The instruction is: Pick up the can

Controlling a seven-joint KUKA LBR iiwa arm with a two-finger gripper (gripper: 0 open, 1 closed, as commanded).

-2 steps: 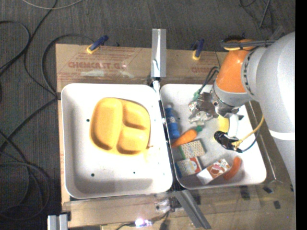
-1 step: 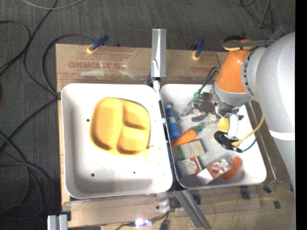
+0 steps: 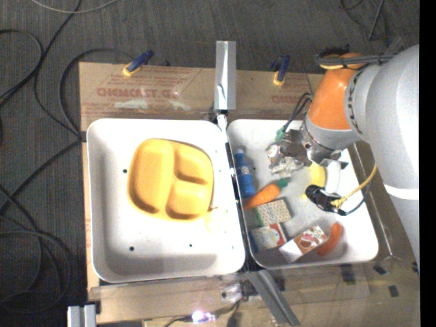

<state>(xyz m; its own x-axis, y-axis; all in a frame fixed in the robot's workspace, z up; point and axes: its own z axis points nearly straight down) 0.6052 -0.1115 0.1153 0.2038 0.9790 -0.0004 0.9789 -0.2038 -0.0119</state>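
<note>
A slim blue cylinder (image 3: 240, 172), the most can-like thing here, lies lengthwise against the left wall of the right bin (image 3: 364, 251). My gripper (image 3: 285, 155) hangs low over the upper middle of that bin, to the right of the blue cylinder and apart from it. Something silvery and crumpled (image 3: 274, 154) sits at the gripper's left side; I cannot tell whether it is held. The arm's orange band (image 3: 334, 104) and grey body cover the bin's upper right.
An orange carrot (image 3: 263, 195) lies just below the gripper. A yellow item (image 3: 317, 174) is to its right. A green-white box (image 3: 273, 212), two red-white cartons (image 3: 268, 237) (image 3: 304, 242) and a red sausage shape (image 3: 332, 239) fill the lower part. The left bin (image 3: 109, 244) holds a yellow divided tray (image 3: 172, 178).
</note>
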